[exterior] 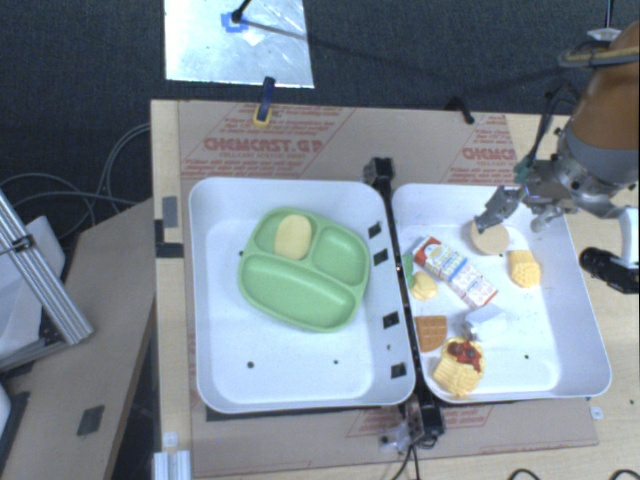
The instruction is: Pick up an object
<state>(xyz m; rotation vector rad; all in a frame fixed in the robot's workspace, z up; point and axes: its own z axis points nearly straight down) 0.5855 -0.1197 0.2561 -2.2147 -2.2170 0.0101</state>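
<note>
hand [520, 212] open wide — above tan disc [489, 238]

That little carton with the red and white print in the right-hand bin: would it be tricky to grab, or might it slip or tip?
The carton lies flat on its side, so tipping looks unlikely. Its boxy shape suggests it is stiff and probably light. A yellow piece sits close beside it and might get nudged.

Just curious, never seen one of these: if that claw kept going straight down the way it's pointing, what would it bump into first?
Probably the round tan cookie-like piece in the right bin, just under the gripper; height is hard to judge.
</note>
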